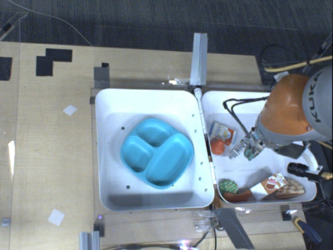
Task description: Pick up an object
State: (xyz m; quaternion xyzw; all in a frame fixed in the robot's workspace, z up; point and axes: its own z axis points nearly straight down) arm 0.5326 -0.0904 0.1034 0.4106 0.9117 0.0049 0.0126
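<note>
Orange banding marks the arm's wrist, below which we locate the gripper (248,149) low over the right bin (260,99), just beside a small red item (218,147) and a printed packet (222,132) near the divider between the bins. We judge this placement as an approach toward one of those two candidates, since both lie closest to the tool. We cannot tell whether the gripper is open or closed, nor whether it has hold of anything: the metal parts blur together at this angle. Further objects rest along the bin's near wall: a green textured piece (228,185), and a carton (274,183) against a brown item (291,190). The left bin (112,139) contains a blue divided tray (157,152), well apart from the tool. The wrist housing hides part of the right bin's floor.
</note>
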